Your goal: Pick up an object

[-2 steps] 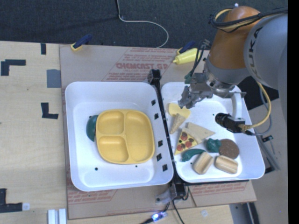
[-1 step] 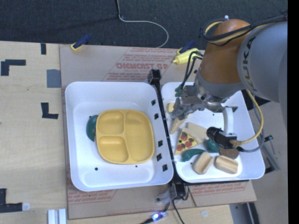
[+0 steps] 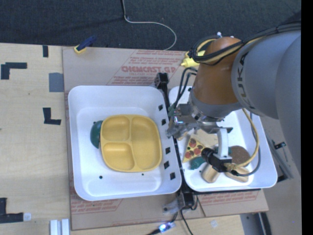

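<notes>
My gripper [image 3: 191, 129] hangs low over the left part of the right bin [image 3: 254, 131], below the orange-banded wrist. Just under it lies a pizza-slice toy [image 3: 194, 148] with red dots. A small teal piece [image 3: 196, 163] sits in front of that. A tan wooden block [image 3: 210, 174] and a brown round object [image 3: 240, 153] rest toward the bin's front. A pale tan piece [image 3: 237, 176] lies beside the block. I see nothing held in the gripper.
The left bin [image 3: 83, 102] holds a yellow divided plate [image 3: 131, 143] with a dark green object [image 3: 95, 134] poking out from under its left edge. The wall between the bins runs close to the gripper's left side. Cardboard lies under both bins.
</notes>
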Available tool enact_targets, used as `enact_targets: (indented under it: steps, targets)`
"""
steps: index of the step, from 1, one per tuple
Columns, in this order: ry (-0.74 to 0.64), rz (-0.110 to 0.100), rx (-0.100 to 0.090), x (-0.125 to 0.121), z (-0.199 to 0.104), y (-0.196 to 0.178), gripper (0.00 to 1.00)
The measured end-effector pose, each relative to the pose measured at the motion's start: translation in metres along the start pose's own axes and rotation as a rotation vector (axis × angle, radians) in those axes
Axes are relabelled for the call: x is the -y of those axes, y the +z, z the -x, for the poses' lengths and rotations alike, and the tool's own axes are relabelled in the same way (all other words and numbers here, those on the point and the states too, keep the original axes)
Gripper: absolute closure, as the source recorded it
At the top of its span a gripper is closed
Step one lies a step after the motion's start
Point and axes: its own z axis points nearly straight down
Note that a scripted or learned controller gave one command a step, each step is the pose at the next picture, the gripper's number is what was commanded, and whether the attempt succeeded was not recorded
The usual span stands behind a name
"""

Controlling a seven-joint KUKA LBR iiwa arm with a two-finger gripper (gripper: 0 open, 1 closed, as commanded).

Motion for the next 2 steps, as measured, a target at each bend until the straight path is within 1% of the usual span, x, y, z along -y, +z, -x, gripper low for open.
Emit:
enact_targets:
  steps: [1, 2]
  targets:
    - [0.002, 0.003, 0.000, -0.0002, 0.0086, 0.0015, 1.00]
    - [0.001, 0.004, 0.000, -0.0013, 0.0016, -0.0012, 1.00]
